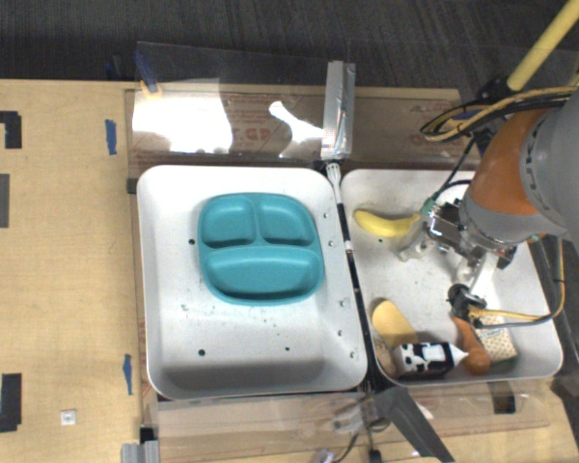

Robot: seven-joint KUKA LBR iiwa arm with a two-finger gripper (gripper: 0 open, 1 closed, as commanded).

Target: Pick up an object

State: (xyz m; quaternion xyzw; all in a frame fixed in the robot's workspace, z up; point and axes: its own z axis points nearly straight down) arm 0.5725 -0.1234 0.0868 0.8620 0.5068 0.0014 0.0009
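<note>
The left white bin (164, 336) sits on the light brown surface (58, 258). A blue-green plastic plate with three sections (261, 249) lies flat in the middle of this bin, a bit nearer its far edge. The right white bin (415, 292) is just beside it.

A yellow banana (384, 223) lies near the right bin's far left corner. A yellow-tan rounded piece (393, 322) lies by the near edge, close to the left corner. A small black and white toy (425, 357) touches it. Then come an orange-brown stick-shaped thing (473, 347) and a pale waffle-like square (500, 343), near the near right corner.

The grey arm with the orange band (521, 181) reaches over the right bin's far right side. The tool (420, 241) is just beside the banana's right end. I cannot tell if the tool is open or closed, or if it has hold of anything.
</note>
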